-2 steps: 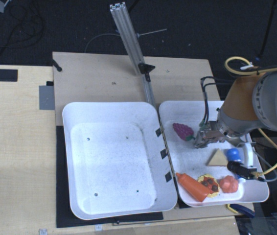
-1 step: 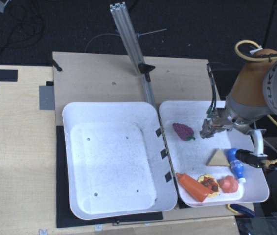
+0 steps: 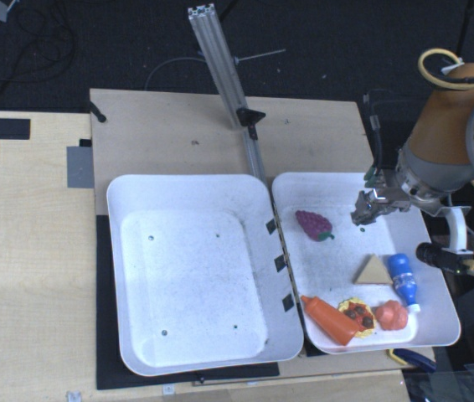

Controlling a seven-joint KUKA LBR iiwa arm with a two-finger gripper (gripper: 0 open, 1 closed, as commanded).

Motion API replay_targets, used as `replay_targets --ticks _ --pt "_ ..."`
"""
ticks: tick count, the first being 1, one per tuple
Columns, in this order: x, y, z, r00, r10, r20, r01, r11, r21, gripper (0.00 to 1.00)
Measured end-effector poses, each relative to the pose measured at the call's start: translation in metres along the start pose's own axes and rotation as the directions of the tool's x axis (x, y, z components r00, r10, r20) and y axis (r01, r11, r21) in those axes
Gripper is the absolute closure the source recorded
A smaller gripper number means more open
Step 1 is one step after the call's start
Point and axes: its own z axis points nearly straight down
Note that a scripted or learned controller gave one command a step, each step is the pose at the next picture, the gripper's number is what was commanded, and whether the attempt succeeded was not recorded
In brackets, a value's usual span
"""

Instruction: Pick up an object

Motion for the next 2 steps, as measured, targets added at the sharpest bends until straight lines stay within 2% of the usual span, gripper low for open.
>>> replay_targets --ticks 1,2 --pt "0.0 0.001 -0.048 1.0 0.0 0.0 0.0 1.0 0.0 1.0" --pt "0.046 -0.02 -0.035 1.0 -0.003 -0.001 0.003 1.0 0.005 1.0"
